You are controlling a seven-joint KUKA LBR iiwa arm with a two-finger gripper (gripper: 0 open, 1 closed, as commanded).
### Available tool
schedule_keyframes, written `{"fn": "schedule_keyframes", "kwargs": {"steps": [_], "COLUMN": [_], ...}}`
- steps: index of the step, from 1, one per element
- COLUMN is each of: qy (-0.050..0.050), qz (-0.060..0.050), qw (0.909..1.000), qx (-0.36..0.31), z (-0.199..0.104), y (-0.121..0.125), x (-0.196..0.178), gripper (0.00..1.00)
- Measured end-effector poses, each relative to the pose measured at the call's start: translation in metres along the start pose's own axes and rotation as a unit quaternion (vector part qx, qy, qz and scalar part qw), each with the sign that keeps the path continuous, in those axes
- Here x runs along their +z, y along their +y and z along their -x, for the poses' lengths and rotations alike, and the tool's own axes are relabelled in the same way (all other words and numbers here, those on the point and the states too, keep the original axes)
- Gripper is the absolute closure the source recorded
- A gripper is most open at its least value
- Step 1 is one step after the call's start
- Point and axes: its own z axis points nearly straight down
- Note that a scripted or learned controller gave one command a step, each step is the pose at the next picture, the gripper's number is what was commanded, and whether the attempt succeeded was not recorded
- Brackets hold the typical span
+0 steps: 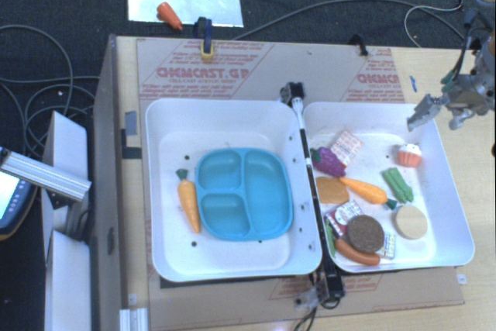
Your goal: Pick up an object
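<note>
Tool [438, 111] high at right edge

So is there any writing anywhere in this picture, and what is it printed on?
"CHEMCAST GP": red print on the brown board behind the left bin.
The same red print repeats behind the right bin, slanted and too blurred to read.
Small packets among the toy food: too small to read.

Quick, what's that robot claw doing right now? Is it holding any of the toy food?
Gripper: open and holding nothing, above the far right edge of the right bin, near the cupcake.
</note>
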Motion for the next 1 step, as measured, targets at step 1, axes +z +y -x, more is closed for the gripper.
{"fn": "schedule_keyframes", "kwargs": {"steps": [1], "qy": [0.001], "qz": [-0.002], "qw": [1.0], "qx": [0.001], "z": [-0.014], "y": [-0.0673], "x": [0.0942], "gripper": [0.0]}}
